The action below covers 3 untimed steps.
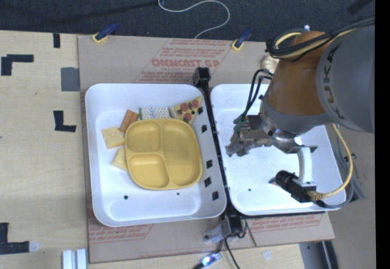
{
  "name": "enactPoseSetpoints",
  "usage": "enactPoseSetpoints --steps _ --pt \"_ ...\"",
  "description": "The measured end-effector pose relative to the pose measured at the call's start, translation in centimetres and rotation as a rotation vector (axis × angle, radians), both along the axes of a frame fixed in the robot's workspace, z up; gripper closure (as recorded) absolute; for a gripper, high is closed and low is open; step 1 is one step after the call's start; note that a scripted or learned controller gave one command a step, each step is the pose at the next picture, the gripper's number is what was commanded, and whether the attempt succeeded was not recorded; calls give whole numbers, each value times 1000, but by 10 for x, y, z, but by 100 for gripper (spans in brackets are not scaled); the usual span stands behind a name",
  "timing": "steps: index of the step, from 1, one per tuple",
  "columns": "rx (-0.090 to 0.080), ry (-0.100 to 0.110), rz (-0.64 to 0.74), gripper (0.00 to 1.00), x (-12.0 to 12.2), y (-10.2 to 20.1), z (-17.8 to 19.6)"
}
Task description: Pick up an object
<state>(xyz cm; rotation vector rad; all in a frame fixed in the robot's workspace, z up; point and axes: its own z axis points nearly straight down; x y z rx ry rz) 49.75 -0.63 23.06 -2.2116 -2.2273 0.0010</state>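
A wooden worktop (36, 140) seen from above at a slant, with two shallow white plastic bins side by side on a sheet of brown cardboard (183, 61). The left bin (97, 201) holds everything there is to pick: a yellow plastic plate divided into three compartments (163, 153) lies flat near its middle, and several small flat pieces are tucked partly under the plate's far and left edges — a pale square cracker-like piece (112, 137), an orange-brown rectangular piece (128, 119), a speckled white strip (154, 112) and a multicoloured slice-shaped piece (189, 109).

The grey robot arm with its orange band (295, 88) reaches in from the right and hangs over the right bin (244, 201). Its gripper (239, 145) sits low over that bin's left half, near the divider between the bins, well apart from the plate and the small pieces. From this angle I cannot tell whether the gripper is apart or together, and nothing is visible in it.

Judging by this, the pick is at the approach stage — no object has been reached yet. The next move calls for carrying the gripper across the divider into the left bin, choosing a target, and descending squarely over it. The plate's raised rim looks the easiest thing to pinch; the flat pieces lie close against the bin floor and partly beneath the plate, so they would likely be harder to grip.
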Motion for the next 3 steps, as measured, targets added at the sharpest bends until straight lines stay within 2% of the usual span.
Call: enactPoseSetpoints --steps 1,2,3 --pt "0 0 1 100 0 53 6" --pt "-2 3 -3 100 -6 101 -16" --pt "-2 1 -5 100 0 98 -16"
